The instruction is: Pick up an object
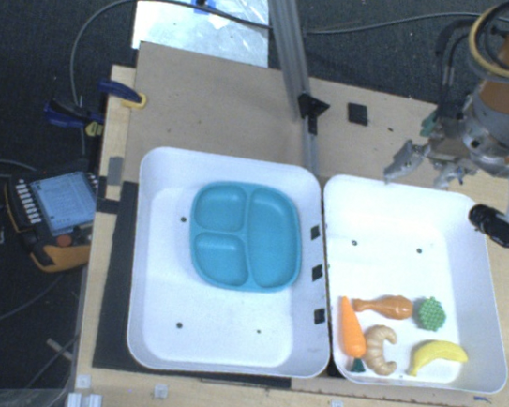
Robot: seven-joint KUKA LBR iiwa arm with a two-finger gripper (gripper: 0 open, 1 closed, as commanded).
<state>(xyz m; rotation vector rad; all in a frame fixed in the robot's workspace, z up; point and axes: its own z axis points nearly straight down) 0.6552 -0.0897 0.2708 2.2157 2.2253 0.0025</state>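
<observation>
Gripper (424, 168) of the grey, orange-banded arm hangs with fingers spread and nothing between them above the far rim of the right-hand shallow white bin (394, 219), whose near corner holds a yellow plastic banana (437, 356) beside an orange toy carrot (351, 327).

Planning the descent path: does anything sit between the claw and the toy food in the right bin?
Nothing visible does. The claw hangs above the right bin's far edge; bare bin floor lies between it and the carrot, drumstick, broccoli and banana.
</observation>
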